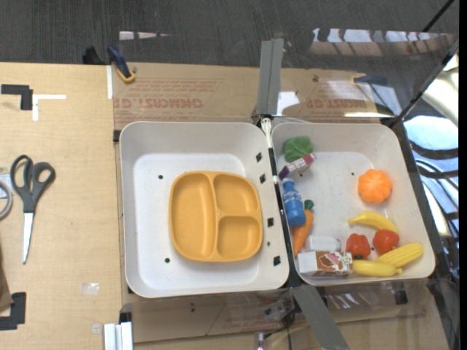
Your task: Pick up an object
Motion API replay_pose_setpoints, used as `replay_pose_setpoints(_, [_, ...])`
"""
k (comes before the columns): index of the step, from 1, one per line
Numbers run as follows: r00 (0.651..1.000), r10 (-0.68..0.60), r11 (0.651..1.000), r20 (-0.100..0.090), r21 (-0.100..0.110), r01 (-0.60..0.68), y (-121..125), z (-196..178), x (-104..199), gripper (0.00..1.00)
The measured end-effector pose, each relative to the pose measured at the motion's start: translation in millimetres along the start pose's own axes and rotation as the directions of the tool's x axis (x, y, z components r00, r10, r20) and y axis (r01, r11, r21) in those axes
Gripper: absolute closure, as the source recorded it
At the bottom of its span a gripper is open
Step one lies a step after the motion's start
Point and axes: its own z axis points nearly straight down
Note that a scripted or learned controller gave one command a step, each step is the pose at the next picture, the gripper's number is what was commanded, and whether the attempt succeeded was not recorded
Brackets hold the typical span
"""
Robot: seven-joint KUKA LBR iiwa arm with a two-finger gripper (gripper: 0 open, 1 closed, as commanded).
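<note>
A round orange fruit [374, 186] is seen in the right bin [406, 168], apart from a banana [373, 220] and corn cob [398, 254] nearer the front. A yellow divided plate [216, 216] is seen in the left bin [139, 217]. Jaw state cannot be told.

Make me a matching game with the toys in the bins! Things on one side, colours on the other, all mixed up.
Things:
1. Plate
2. Bottle
3. Banana
4. Round fruit

Colours:
A. Blue
B. Orange
C. Bright yellow
D. Mustard yellow

Pairs: 1-D, 2-A, 3-C, 4-B
</note>
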Motion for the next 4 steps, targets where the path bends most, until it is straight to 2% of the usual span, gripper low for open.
replay_pose_setpoints(1, [1.000, 0.002, 1.000, 0.001, -0.001, -0.002, -59.9, 18.9, -46.3, 1.00])
replay_pose_setpoints(2, [0.961, -0.278, 0.961, 0.000, -0.002, 0.278, -7.3, -0.2, -4.8, 1.00])
replay_pose_setpoints(3, [0.897, -0.442, 0.897, 0.000, -0.004, 0.442, 52.5, 28.1, 41.2, 1.00])
replay_pose_setpoints(4, [0.906, -0.423, 0.906, 0.002, -0.002, 0.423, -55.4, 1.5, -43.2, 1.00])
